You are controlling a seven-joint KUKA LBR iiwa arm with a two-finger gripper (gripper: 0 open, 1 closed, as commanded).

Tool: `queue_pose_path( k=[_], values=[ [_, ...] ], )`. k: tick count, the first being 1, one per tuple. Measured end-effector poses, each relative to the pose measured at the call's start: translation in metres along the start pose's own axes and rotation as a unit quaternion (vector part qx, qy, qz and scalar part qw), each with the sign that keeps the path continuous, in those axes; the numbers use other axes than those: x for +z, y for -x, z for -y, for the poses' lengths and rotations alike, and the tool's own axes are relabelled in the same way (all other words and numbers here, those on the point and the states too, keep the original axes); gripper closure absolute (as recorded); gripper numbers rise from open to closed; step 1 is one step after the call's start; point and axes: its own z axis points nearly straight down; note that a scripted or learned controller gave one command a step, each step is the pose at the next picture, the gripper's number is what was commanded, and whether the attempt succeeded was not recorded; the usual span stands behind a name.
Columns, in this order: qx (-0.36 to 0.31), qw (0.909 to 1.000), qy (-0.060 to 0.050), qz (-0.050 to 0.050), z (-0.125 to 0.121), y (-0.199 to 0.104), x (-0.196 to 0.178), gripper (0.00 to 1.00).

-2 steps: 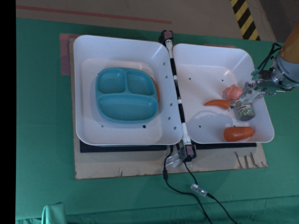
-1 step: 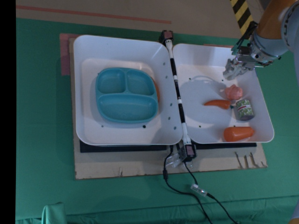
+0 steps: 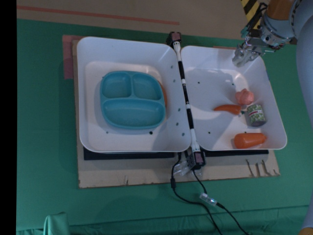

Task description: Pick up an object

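At the right bin's (image 3: 274, 92) 1 o'clock corner, the gripper (image 3: 243, 58) hovers with nothing between its fingers; jaw gap: cannot tell. Carrot (image 3: 250, 140), can (image 3: 256, 114), pink toy (image 3: 244, 97) and small orange piece (image 3: 227, 108) lie untouched toward 5 o'clock. Pick not started.

Orange thing (image 3: 164, 94) mostly hidden beneath teal plate (image 3: 132, 100); arm (image 3: 298, 13) cut off at right edge.

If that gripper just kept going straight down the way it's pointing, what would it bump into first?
Probably the bare white floor of the right bin near its far corner. The gripper points down there, and the toys, like the pink toy, lie nearer the camera. Depth is hard to judge from this slant.
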Motion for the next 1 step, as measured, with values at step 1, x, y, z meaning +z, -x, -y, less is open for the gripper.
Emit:
queue_pose_path(
  k=[1],
  values=[
    [0.0,1.0,0.0,0.0,-0.0162,0.0003,-0.0779,1.0]
  ],
)
